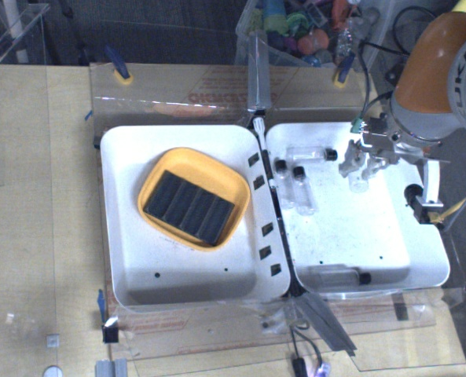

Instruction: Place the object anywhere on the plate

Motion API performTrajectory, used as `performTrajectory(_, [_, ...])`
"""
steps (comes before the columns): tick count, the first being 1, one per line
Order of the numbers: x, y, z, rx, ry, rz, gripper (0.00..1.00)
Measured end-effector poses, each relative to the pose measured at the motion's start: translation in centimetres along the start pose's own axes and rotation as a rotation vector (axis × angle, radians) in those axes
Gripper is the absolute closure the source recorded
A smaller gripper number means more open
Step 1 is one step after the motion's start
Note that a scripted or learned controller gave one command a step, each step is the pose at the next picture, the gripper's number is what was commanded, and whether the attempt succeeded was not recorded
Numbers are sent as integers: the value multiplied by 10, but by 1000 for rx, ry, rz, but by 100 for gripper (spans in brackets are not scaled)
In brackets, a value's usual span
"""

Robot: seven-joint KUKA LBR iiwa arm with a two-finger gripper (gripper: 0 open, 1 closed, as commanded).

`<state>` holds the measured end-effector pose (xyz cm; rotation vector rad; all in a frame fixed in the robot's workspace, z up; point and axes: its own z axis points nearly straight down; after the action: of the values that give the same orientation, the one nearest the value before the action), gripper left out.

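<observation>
Worktop (36, 210): pale wood surface carrying two shallow white bins side by side, with a box of coloured toys (307, 14) at 12 o'clock beyond them.
Arm (437, 61): grey with an orange band, reaching in from 3 o'clock over the upper corner of the right bin.
Left bin (122, 281): white, at 9 o'clock of the divider, holding the plate.
Right bin (390, 242): white, at 3 o'clock of the divider, holding several clear objects.
Plate (193, 199): yellow, roughly square with rounded corners, dark ribbed centre, lying tilted near the middle of the left bin.
End effector (357, 163): low over the right bin toward 1 o'clock, pointing down; whether its fingers are apart or together cannot be told.
Clear objects (299, 187): small transparent pieces with dark caps, lying in the right bin near the divider at 9 o'clock of the end effector, well apart from the plate; outlines hard to make out.
</observation>
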<state>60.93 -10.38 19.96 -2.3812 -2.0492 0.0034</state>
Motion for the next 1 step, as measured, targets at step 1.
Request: performTrajectory(1, [65,-46,16,3,3,-195,100])
